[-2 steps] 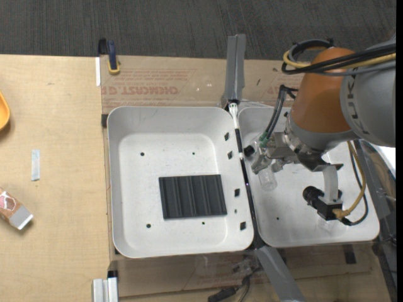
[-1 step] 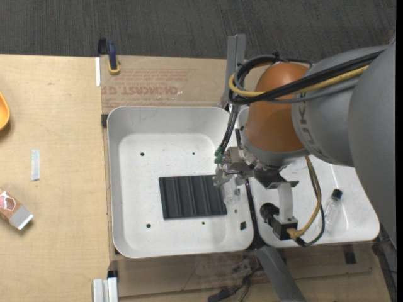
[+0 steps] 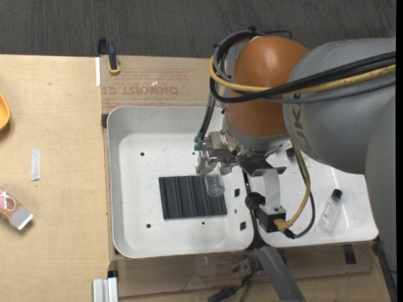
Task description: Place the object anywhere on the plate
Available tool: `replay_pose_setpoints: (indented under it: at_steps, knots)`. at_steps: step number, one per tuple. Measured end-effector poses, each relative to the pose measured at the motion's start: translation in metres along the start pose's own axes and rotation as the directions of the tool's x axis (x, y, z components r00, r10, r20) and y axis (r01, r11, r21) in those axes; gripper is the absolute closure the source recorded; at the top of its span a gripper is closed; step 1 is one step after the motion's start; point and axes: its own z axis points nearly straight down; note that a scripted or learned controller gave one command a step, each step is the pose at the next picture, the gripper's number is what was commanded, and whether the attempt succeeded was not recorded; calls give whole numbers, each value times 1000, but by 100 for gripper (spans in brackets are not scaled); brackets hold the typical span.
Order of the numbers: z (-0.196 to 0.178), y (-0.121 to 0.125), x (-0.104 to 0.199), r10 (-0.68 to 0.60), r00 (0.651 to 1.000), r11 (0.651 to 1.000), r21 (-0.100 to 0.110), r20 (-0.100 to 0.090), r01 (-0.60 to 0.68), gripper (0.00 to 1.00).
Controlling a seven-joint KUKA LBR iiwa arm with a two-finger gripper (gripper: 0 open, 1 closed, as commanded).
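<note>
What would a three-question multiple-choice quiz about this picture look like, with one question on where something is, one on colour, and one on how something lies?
1. Where does the dark ribbed plate lie?
A. In the left white bin
B. On the wooden bench outside the bins
C. In the right white bin

2. What colour is the band above the arm's wrist?
A. Blue
B. Orange
C. Green

3. How does the small clear vial in the right bin rest?
A. Standing upright on the plate
B. Lying on its side on the bin floor
C. Hanging from a cable

Answers:
1. A, since the plate sits on the floor of the left bin, under the hand.
2. B, since the orange band tops the wrist.
3. B, since the vial lies flat, dark cap towards the top.
</note>
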Motion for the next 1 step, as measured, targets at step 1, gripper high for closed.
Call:
replay_pose_setpoints:
  at_steps: [1]
  knots:
    - [14,-13,42,-63,998,998,3,1,63,100]
